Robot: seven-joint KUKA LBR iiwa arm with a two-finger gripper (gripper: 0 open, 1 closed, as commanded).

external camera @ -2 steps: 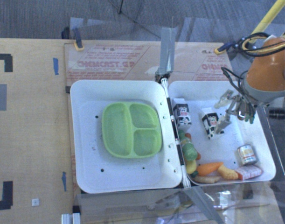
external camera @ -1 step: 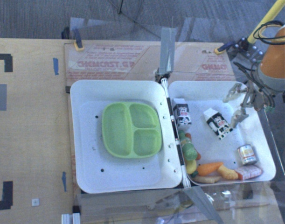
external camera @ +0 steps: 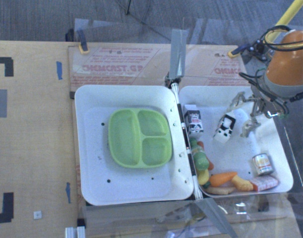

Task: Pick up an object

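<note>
My gripper (external camera: 242, 115) hangs over the upper right part of the right bin (external camera: 279, 133), under the orange band of the arm (external camera: 286, 66). Its two thin fingers stand spread apart with nothing between them. A black-and-white toy (external camera: 224, 127) lies just left of the lower fingertip, apart from it. A small black-and-white carton (external camera: 193, 120) lies against the bin's left wall. Further down are a small tin can (external camera: 262, 163), a carrot (external camera: 222, 178), a yellow piece (external camera: 243, 184) and a pink-and-white packet (external camera: 264, 184).
The left bin (external camera: 91, 108) holds a green divided plate (external camera: 140, 138). Green, red and yellow toy food (external camera: 201, 158) is piled along the right bin's left wall. A metal post (external camera: 177, 53) stands behind the divider between the bins. Cables hang near the arm at top right.
</note>
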